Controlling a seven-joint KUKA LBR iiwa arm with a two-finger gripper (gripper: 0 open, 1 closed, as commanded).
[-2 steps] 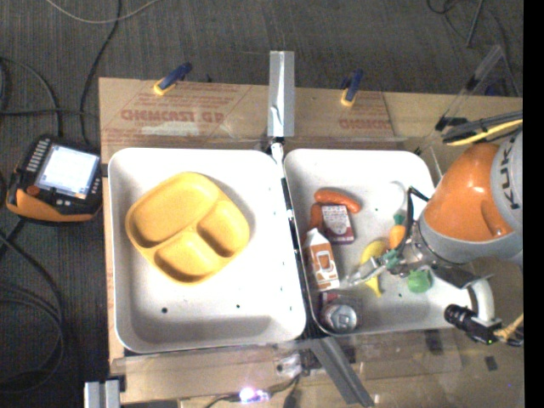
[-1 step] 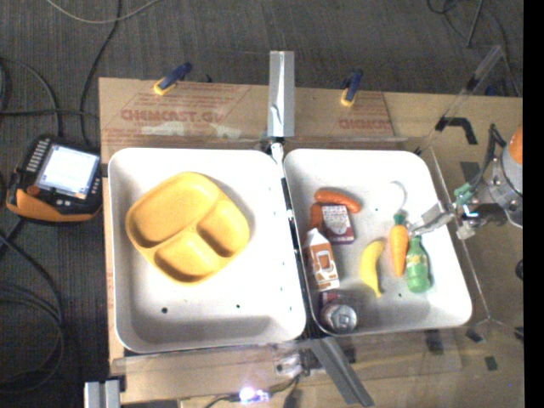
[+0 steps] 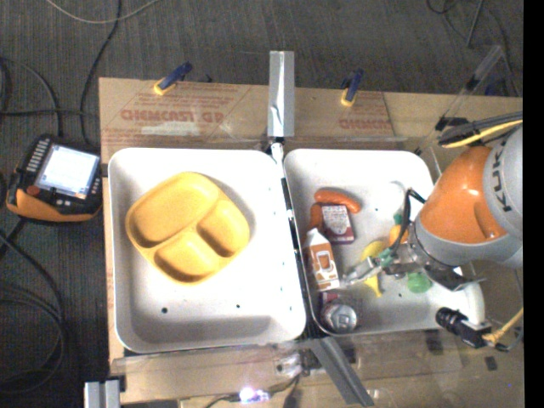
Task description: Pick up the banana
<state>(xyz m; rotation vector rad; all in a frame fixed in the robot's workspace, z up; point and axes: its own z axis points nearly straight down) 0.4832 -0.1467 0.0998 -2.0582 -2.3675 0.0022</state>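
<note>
Tool [image 3: 367, 270] low in right bin [image 3: 374, 164], reaching in from the right; arm [image 3: 463, 206] leans over the bin's right side. Finger state: can't tell, metal parts blur into clutter at this res. Nothing seen clamped, so no grip claimed.

Banana [image 3: 374, 250]: yellow piece just above/beside the tool tip, w/ a second yellow bit just below the tip at approx. the same spot; prob. one curved fruit partly covered by the tool. Touching or not: can't tell. Green item [image 3: 418, 284] lies just right of the tool, under the wrist.

Outward, left of tool: carton [image 3: 322, 262] lying near bin's left wall, dark red packet [image 3: 337, 222] above it, sausage [image 3: 337, 199] above that, can [image 3: 341, 316] in the lower left corner. All crowded along the left half, so the tool's approach from the right prob. avoids them.

Left bin [image 3: 127, 313]: yellow tray [image 3: 189, 225] w/ three compartments, tilted diag., well apart from the action.

Worktop [image 3: 187, 109] carries both bins side by side; blue/yellow clamps [image 3: 172, 77] at the back edge hold the board. Pendant [image 3: 55, 179] sits off to the left on the floor.

Judgement: pick at approach/grasp stage, not yet lifted. Risk: carton close on the left; banana's curve may slip out of the fingers.
</note>
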